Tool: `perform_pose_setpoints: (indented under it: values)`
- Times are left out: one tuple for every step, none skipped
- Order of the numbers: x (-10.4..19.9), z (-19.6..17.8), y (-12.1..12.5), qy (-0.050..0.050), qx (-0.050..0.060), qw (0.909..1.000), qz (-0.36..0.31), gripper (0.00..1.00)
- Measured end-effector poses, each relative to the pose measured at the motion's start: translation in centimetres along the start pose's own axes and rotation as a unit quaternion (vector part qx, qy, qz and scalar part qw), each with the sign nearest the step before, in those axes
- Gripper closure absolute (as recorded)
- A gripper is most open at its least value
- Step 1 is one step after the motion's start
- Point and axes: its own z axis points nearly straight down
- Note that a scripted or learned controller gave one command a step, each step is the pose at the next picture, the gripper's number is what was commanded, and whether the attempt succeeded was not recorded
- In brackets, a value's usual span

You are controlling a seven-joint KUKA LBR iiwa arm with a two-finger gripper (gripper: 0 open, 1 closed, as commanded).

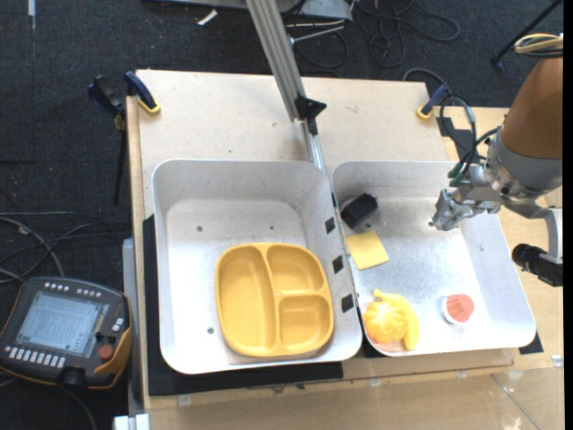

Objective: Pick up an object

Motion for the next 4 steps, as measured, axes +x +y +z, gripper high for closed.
perform_pose_setpoints:
  values:
    - [5.0, -0.7, 1.1, 0.002, 0.002, 1.0000, -0.003, 1.00]
    - [11.1, 0.2, 2.8, 0.002, 0.002, 1.0000, -0.003, 1.00]
    - [17.0, 0.9, 3.9, 0.002, 0.003, 1.0000, -0.003, 1.00]
    - [21.8, 1.4, 6.8, 0.002, 0.002, 1.0000, -0.002, 1.00]
